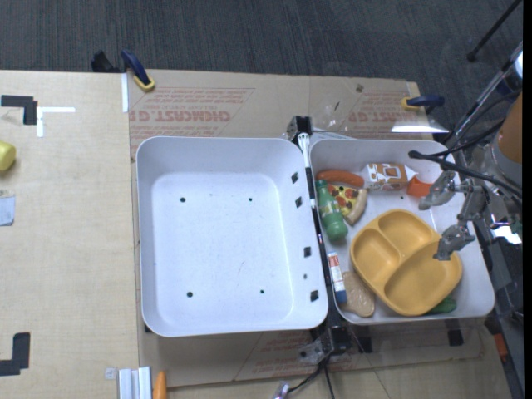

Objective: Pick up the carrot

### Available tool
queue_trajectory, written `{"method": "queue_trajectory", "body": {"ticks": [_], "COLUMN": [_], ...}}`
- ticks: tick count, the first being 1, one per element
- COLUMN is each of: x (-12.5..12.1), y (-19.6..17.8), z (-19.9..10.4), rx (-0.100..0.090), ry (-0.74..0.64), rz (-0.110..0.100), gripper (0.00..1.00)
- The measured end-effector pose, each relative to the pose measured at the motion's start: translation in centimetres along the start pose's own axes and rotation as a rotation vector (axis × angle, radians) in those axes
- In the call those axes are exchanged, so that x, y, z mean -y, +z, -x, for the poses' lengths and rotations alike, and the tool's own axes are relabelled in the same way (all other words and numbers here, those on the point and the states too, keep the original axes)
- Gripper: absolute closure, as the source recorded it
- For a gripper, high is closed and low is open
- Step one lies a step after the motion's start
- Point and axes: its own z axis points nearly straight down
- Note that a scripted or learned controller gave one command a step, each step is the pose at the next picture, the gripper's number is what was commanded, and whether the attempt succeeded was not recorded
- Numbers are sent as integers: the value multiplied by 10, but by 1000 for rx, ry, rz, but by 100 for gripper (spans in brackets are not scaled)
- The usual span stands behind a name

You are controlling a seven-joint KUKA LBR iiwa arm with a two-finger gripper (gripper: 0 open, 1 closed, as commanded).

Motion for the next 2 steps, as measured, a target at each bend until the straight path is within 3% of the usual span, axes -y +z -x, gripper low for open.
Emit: {"method": "queue_trajectory", "body": {"ticks": [1, 2], "x": [19, 38], "y": [112, 131], "z": [30, 53], "rx": [0, 3], "ry": [122, 140], "rz": [0, -1], "gripper": [0, 0]}}
